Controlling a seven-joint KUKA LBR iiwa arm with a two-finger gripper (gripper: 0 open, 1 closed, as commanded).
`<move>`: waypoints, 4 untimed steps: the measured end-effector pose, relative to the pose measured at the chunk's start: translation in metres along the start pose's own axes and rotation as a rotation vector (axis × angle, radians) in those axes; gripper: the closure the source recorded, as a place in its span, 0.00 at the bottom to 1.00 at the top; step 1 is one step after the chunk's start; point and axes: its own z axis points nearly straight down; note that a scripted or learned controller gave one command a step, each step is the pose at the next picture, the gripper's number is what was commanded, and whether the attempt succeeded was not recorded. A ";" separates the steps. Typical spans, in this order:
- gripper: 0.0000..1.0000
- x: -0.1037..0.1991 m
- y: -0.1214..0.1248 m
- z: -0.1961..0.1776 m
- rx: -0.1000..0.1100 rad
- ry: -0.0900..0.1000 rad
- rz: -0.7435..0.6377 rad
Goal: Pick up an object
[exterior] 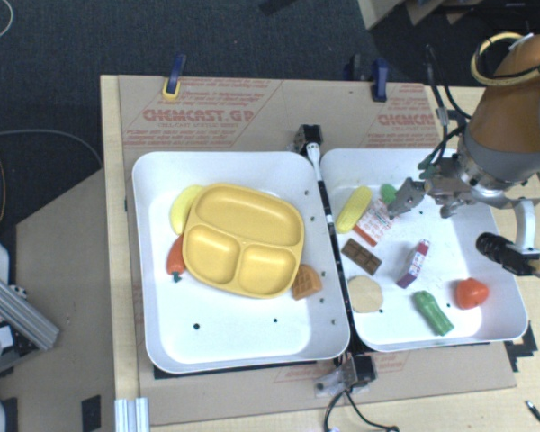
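Beside tool [403,198], perhaps corn [354,209]

The brown board [252,111] under the 2 white bins bears red print. Behind the left bin [153,241] it reads "CHEMCAST G.P", with smaller red lines above it too fine to read. Behind the right bin [513,318] the same red word "CHEMCAST" shows again, partly cut off by the arm. Labels on the small packets in the right bin are too small to read.
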 end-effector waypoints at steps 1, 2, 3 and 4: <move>0.00 -0.003 -0.001 0.044 0.005 0.001 0.001; 0.00 0.002 -0.010 0.093 0.000 0.000 0.000; 0.00 0.002 -0.010 0.108 0.000 0.000 0.001; 1.00 0.002 -0.010 0.097 -0.002 -0.001 0.002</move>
